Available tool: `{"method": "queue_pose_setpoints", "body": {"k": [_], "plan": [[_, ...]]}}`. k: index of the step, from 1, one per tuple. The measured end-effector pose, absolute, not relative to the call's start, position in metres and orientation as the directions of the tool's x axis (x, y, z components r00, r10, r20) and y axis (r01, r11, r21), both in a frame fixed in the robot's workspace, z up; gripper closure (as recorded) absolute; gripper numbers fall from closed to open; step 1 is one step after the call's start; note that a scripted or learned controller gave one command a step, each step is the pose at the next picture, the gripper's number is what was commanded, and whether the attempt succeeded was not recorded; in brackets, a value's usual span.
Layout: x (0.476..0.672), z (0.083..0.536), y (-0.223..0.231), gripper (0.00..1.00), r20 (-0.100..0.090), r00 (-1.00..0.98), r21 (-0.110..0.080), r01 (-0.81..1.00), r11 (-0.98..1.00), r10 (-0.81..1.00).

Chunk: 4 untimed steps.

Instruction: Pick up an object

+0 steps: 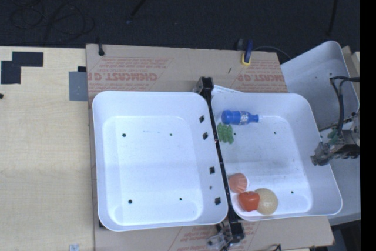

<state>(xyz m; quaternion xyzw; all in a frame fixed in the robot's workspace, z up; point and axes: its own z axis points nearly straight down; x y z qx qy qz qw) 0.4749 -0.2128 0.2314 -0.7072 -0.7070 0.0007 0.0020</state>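
Observation:
The right bin [294,107] holds several small objects. A blue bottle [239,117] lies on its side near the bin's far left part, with a green leafy piece [225,133] just below it. In the near left corner sit a peach ball [237,182], a red piece [249,201] and a pale yellow ball [267,201], all close together. My gripper [330,153] is at the right bin's right rim, well away from every object, with nothing seen in it.
The left bin [106,126] stands beside the right one, with a black divider [212,144] between them. Both rest on a cardboard sheet [158,67]. A yellow-and-blue clamp [247,53] sits at the cardboard's far edge. Cables [339,100] hang at the right.

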Motion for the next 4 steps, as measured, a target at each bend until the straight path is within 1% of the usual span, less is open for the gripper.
{"method": "queue_pose_setpoints", "body": {"k": [2,4], "plan": [[0.4758,0.2485,-0.214,1.0,0.0,-0.001,0.0,1.0,0.001,1.0],[0.4758,0.25,-0.2141,1.0,0.0,0.002,0.0,1.0,-0.002,1.0]]}}
